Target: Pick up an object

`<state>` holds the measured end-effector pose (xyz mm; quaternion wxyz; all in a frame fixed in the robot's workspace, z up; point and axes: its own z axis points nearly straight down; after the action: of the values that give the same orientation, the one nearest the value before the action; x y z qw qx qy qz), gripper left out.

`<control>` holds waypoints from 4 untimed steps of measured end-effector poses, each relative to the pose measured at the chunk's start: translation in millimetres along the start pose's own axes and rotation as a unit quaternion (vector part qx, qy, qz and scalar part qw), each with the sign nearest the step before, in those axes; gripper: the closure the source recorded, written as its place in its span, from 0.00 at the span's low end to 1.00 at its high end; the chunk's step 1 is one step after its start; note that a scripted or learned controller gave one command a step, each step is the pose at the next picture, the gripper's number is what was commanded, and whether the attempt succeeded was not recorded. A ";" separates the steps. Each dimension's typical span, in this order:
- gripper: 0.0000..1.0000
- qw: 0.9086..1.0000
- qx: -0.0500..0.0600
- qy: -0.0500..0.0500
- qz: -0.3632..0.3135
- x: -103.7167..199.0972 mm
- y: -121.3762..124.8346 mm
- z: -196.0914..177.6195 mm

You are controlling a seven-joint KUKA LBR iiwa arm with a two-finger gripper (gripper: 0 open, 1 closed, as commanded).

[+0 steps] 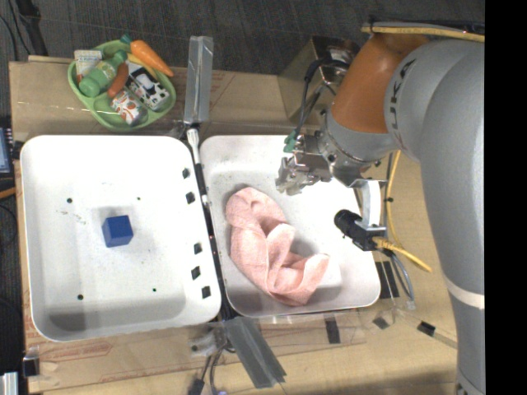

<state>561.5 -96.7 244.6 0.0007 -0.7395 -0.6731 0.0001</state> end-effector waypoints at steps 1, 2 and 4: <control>0.00 1.000 0.000 0.000 0.000 -0.1 -0.2 0.3; 0.00 0.998 0.003 0.000 -0.065 -27.8 14.8 133.8; 0.00 0.975 0.000 0.000 -0.221 -107.0 -36.7 152.0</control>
<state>514.7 -199.6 92.5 0.0003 -0.5727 -0.8198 -0.0002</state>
